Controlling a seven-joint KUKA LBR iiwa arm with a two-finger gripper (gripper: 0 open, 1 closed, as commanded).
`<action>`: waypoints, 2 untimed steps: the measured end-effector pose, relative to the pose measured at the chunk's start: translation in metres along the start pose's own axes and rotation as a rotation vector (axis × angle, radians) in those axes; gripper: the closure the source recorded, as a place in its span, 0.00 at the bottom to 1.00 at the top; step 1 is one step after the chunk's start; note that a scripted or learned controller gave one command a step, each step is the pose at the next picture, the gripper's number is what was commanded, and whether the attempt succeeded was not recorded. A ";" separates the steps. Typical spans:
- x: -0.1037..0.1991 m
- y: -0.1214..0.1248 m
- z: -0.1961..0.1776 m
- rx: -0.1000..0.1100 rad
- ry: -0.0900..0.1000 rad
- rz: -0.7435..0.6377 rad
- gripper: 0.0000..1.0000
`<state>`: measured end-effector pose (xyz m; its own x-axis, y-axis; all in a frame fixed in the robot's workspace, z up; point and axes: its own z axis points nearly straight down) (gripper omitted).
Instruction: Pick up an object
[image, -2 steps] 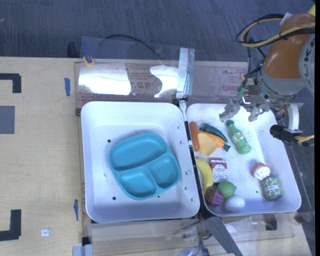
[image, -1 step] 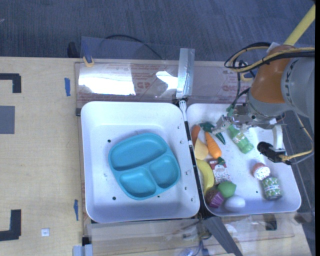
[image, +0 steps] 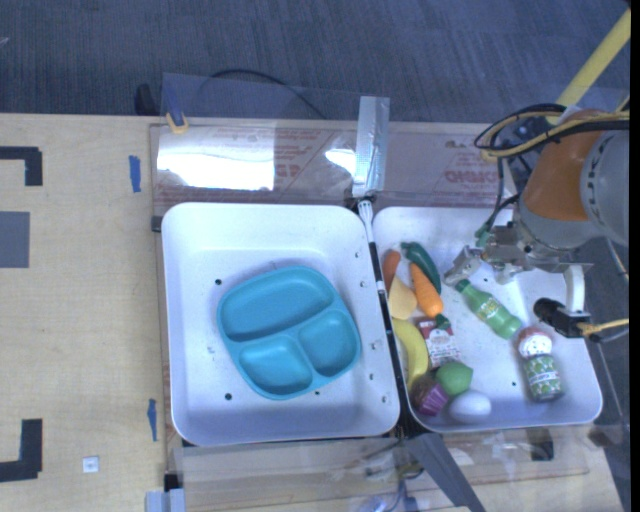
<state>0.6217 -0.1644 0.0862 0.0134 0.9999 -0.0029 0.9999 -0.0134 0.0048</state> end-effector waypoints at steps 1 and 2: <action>0.002 0.002 -0.012 -0.007 0.002 -0.002 1.00; 0.002 0.002 -0.012 -0.005 0.002 -0.001 0.00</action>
<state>0.6237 -0.1622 0.0978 0.0122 0.9999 -0.0008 0.9999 -0.0122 0.0099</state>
